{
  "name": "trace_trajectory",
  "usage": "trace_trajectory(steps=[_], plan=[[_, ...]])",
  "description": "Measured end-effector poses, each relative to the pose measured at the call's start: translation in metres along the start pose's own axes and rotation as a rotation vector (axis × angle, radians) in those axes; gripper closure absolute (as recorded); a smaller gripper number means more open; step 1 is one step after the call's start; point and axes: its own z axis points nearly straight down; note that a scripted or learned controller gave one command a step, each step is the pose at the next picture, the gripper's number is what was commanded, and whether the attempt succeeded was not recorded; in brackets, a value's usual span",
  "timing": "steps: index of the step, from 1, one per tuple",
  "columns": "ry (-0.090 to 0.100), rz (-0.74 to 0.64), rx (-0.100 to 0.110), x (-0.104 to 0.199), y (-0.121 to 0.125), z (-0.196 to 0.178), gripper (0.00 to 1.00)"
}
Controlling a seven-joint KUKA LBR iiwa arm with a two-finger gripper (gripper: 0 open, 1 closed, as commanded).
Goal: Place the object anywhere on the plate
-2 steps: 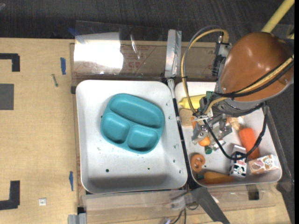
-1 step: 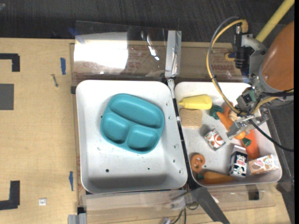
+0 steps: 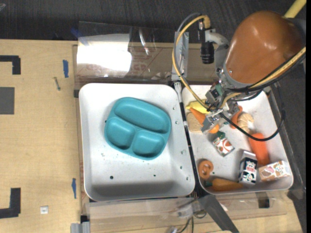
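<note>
Orange arm band [image 3: 262,42] above right bin [image 3: 279,130], gripper [image 3: 215,118] low among toys there, grip state unclear, teal plate [image 3: 137,126] in bin beside.

Tan bench [image 3: 34,130] with two white bins [image 3: 97,178] side by side

No text, number or brand can be read anywhere. The small carton [image 3: 222,145] in the middle of the right bin [image 3: 277,118], the black-and-white carton [image 3: 248,171] near that bin's front edge and the tan carton [image 3: 274,171] in its front right corner carry printed panels, too small and blurred to make out.
</note>
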Motion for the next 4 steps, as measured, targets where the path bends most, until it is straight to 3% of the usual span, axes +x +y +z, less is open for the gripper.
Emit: trace_trajectory(steps=[1,2,3,4], plan=[[-0.001,-0.467,-0.001,-0.033,-0.072,0.059,1.0],[0.007,-0.355,0.001,-0.013,0.014,-0.007,1.0],[0.007,-0.354,-0.005,0.048,0.091,-0.02,1.0],[0.001,-0.457,-0.005,0.021,0.083,0.007,1.0]])
